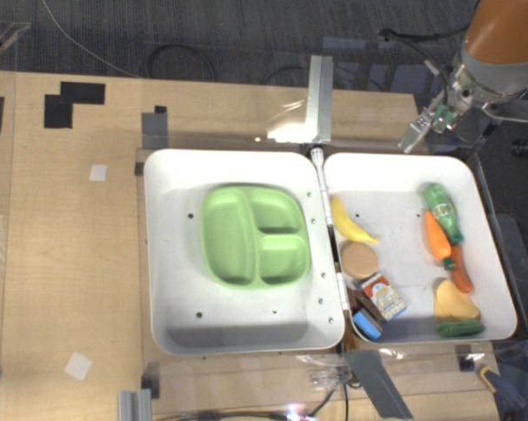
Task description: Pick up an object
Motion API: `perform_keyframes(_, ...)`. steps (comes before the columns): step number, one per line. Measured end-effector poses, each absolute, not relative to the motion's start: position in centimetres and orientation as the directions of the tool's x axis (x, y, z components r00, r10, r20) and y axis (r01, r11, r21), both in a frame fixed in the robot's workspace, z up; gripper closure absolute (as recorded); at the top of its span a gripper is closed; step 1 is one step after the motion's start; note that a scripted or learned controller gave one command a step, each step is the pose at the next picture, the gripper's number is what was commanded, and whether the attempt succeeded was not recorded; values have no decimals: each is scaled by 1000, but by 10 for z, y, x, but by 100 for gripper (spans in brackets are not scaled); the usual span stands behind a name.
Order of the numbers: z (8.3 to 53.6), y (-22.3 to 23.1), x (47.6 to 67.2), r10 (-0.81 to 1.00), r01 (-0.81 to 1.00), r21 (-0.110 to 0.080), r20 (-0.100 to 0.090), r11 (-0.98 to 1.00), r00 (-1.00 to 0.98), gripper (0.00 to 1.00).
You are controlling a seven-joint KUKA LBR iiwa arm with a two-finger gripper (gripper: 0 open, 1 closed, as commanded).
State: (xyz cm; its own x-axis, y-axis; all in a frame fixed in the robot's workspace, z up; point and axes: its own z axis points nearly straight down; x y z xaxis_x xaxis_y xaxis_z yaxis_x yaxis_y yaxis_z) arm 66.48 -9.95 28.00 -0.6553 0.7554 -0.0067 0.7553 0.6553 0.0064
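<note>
Several small objects lie in the right bin (483, 235), toward the near right corner of the tabletop (62, 261): a blue piece (366, 325), a small printed box (385, 298), a yellow wedge (454, 303), then a banana (350, 224), a carrot (438, 235) and a green bottle (441, 204). The left bin (167, 261) carries a green tray (253, 237). The end effector (426, 123) hovers past the far edge of the right bin, empty; whether it is apart or together I cannot tell. The bottle lies nearest, its long axis running near to far.
</note>
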Motion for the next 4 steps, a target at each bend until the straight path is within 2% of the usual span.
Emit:
perform_keyframes(1, 277, -40, 663, 789, 789, 7, -4, 615, -615, 100)
perform_keyframes(2, 294, -16, 662, 885, 885, 7, -4, 466, -466, 100)
perform_keyframes(3, 272, 35, 669, 987, 987, 5, 0, 162, -162, 100)
perform_keyframes(4, 298, -73, 636, 987, 987, 4, -4, 158, -158, 100)
